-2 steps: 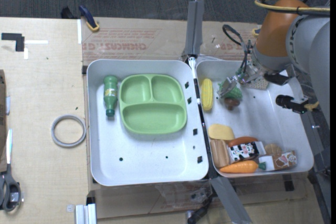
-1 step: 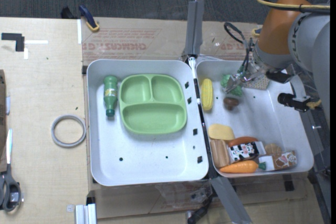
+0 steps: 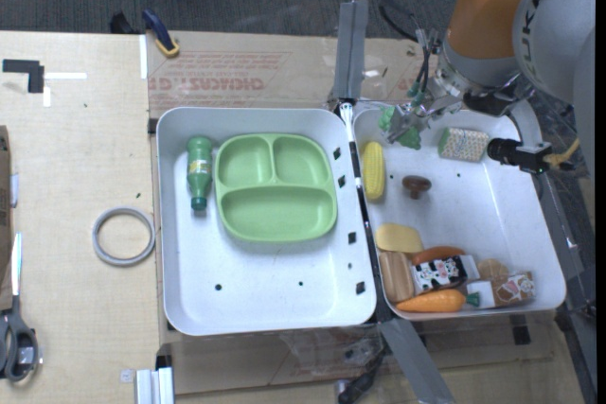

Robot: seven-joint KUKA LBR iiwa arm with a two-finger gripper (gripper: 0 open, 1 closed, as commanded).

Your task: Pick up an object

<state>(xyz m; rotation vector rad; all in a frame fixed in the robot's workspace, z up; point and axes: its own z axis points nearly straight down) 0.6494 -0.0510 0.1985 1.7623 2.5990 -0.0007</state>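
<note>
Frame bottom: orange plastic carrot (image 3: 431,301) along right white bin's (image 3: 544,232) lower rim. Upper centre-right: two-finger gripper (image 3: 409,118), finger state indiscernible, touching small green toy (image 3: 405,133) in bin's top-left corner, directly beneath.

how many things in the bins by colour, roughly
green: 3 (bottle, divided plate, toy under the gripper)
yellow: 2 (corn, wedge)
orange: 2 (carrot, sausage)
brown: 1 (mushroom)
other: 4
total: 12

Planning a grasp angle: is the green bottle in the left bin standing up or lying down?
Lying down. The green bottle rests on its side on the left bin floor, alongside the green divided plate.
</note>
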